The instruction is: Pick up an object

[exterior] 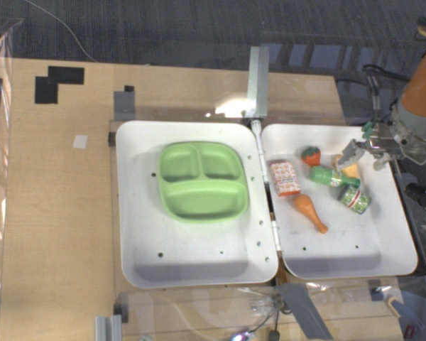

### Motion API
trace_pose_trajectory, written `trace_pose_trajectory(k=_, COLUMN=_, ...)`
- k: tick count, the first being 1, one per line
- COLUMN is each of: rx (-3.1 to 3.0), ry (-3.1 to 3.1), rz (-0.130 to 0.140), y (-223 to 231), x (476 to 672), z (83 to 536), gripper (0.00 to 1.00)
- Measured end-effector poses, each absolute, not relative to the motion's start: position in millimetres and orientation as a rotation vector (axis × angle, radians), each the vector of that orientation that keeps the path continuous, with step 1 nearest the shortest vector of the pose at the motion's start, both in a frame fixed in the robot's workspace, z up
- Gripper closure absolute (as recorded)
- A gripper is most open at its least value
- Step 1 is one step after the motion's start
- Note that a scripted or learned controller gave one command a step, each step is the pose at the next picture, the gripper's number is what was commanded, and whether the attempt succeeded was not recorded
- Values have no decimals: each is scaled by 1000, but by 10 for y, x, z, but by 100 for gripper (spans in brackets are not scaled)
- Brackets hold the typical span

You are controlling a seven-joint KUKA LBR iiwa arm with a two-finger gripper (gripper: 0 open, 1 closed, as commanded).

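End effector (361,148) is hovering over the right bin (341,261), fingers spread apart and gripping nothing. Nearest pick looks like the green bottle (332,177), lying just below-left of it, long axis running left-right, beside the yellow wedge (351,170).

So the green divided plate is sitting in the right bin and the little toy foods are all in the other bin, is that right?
Not quite. The camera view shows the green divided plate in the left bin, not the right. The toy foods, such as the carrot and the small box, are all in the other bin, the right bin.
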State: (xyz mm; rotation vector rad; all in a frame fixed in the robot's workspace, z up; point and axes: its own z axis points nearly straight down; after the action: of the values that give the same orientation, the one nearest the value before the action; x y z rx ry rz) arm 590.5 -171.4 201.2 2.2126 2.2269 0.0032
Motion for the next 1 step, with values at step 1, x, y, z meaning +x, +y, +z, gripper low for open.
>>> trace_pose_trajectory(k=1, rx=2235, ry=2152, rz=38, y=-2036, x=6090, z=1217, gripper=0)
